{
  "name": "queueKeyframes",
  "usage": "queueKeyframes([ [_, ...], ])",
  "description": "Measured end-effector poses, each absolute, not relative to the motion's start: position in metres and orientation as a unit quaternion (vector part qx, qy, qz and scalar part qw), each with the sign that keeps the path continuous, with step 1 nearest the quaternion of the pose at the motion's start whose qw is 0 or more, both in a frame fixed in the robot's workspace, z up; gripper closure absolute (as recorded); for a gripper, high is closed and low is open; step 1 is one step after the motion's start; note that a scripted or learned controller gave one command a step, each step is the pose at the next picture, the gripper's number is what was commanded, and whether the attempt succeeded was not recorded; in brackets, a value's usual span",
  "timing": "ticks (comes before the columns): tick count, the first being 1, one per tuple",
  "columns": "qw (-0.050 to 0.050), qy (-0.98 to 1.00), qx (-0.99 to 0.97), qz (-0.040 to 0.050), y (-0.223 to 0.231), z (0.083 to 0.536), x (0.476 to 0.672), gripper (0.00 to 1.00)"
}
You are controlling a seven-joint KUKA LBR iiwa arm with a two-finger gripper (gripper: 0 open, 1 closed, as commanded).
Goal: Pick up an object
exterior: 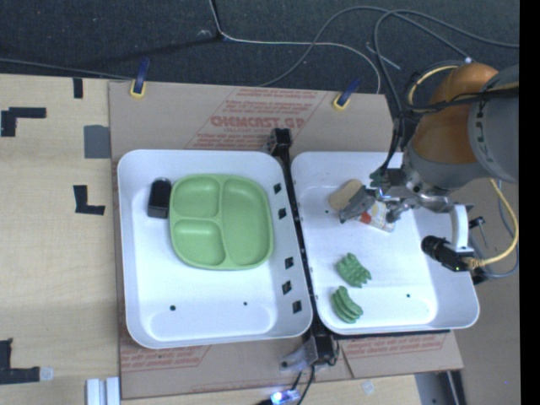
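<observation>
In the right bin [439, 310] lie two green ridged objects, one [353, 270] near the middle and another [346, 304] near the front wall. A tan rounded object [342, 196] rests at the bin's back left. My gripper [363, 207] hangs low over the bin right beside the tan object, with a small red-and-clear item [377, 219] just under it. The grey and orange arm [451, 125] comes in from the right.
The left bin [143, 310] holds a green divided plate [221, 221] and a small black block [159, 198] at the plate's left. A black clip divider [289, 226] runs between the bins. Cables loop over the dark floor behind.
</observation>
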State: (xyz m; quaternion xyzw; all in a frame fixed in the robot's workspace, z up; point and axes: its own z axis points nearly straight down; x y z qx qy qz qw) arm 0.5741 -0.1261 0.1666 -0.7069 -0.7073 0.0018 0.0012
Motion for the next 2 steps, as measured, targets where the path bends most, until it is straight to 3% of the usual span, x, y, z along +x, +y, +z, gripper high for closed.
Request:
queueKeyframes([
  [1, 0.002, -0.708, -0.707, 0.0024, -0.121, 0.104, 0.577, 0.00],
  [2, 0.001, -0.708, -0.706, 0.0012, -0.120, 0.117, 0.578, 1.00],
])
